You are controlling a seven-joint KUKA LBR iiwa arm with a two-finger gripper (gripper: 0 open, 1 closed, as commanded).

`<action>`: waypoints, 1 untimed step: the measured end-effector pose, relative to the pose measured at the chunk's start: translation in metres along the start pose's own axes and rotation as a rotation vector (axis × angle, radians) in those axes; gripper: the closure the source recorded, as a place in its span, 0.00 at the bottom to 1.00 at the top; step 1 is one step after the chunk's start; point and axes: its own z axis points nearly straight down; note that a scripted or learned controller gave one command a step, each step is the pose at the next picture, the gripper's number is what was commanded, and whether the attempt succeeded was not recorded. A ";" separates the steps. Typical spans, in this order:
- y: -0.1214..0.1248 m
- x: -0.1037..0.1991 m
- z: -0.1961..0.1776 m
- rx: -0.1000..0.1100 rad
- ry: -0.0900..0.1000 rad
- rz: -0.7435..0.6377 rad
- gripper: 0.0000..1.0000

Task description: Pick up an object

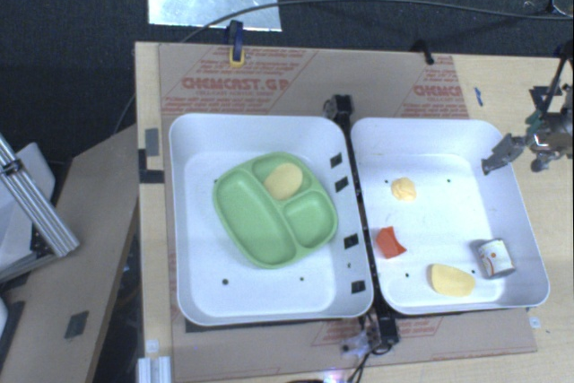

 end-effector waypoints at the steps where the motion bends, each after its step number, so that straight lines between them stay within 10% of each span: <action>1: 0.005 0.009 0.054 0.003 0.001 -0.002 0.00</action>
